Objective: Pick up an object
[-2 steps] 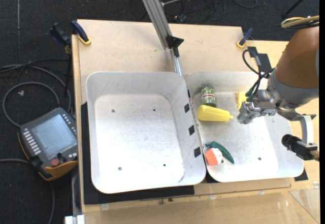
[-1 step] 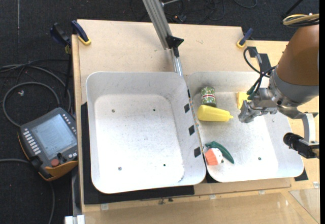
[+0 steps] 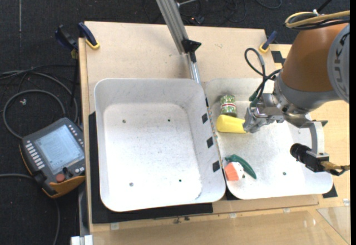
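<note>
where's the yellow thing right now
The yellow object lies in the right bin, near its left wall, just below the small green-labelled jar and right beside the gripper.

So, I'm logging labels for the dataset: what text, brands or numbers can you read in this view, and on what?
None can be read.
Small can: label too blurred.
Teach pendant: screen too small to read.
Arm casing: dark marking cut off at the edge, unreadable.

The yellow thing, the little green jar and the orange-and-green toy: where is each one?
yellow thing (image 3: 229,124), camera view, middle of its top face.
little green jar (image 3: 227,105), camera view, its side.
orange-and-green toy (image 3: 234,171), camera view, its orange part.
</note>
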{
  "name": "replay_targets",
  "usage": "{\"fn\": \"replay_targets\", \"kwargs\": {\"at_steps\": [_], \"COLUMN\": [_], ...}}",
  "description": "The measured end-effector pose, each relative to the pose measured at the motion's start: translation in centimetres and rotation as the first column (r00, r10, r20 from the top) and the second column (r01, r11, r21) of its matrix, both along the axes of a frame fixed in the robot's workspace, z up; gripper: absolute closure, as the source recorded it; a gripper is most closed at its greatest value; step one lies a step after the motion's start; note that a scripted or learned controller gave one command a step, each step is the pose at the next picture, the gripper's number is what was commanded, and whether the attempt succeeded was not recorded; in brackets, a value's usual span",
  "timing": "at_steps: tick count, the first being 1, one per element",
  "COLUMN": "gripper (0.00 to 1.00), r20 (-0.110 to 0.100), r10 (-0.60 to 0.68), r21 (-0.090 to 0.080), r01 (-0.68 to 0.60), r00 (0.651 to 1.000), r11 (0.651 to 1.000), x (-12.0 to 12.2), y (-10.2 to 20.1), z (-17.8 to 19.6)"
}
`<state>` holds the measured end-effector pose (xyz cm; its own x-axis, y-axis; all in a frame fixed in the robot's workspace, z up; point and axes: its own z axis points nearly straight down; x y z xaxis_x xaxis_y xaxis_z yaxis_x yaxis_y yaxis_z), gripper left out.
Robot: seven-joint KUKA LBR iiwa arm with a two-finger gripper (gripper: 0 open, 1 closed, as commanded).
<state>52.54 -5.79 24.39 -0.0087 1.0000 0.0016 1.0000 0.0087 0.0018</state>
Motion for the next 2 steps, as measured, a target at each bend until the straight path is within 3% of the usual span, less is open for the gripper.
{"fn": "replay_targets", "kwargs": {"at_steps": [2], "gripper": [1.00], "r20": [-0.001], "r10": [0.000], "r21": [0.000], "r01": [0.000], "r00": [1.000], "r11": [1.000], "x": [1.3], "y": [11.7], "z": [-0.4]}}
